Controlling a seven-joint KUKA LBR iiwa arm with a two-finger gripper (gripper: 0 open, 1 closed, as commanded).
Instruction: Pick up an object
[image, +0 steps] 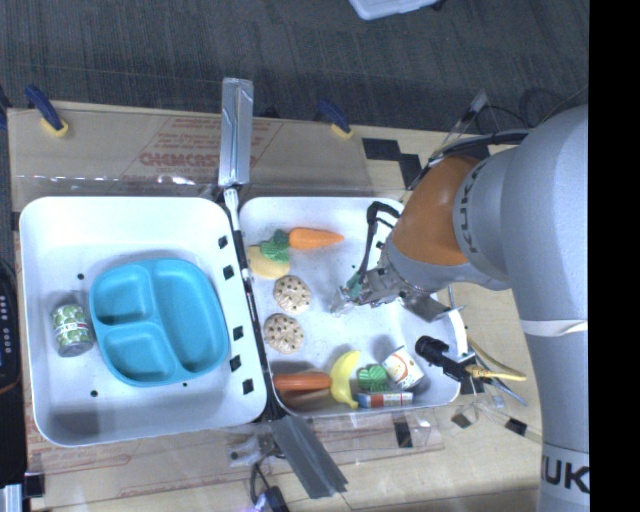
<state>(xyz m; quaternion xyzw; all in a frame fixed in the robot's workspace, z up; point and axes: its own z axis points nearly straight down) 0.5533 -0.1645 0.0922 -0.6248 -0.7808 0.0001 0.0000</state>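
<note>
My gripper (352, 293) hangs low in the middle of the right bin (330, 215), under the orange wrist band. It is just right of a round speckled cookie (292, 293), with a small gap between them. A second cookie (283, 332) lies below the first. An orange carrot (315, 238) rests near the bin's far wall, next to a yellow piece with a green top (268, 259). Along the near wall lie a brown sausage (302, 382), a yellow banana (346, 375), a green item (372, 377), a small white can (403, 367) and a thin tube (385, 399).
The left bin (60, 230) holds a blue divided plate (158, 320) and a small green can (70, 328) by its left wall. A metal divider (236, 130) stands between the bins. The arm's grey body covers the right bin's right side.
</note>
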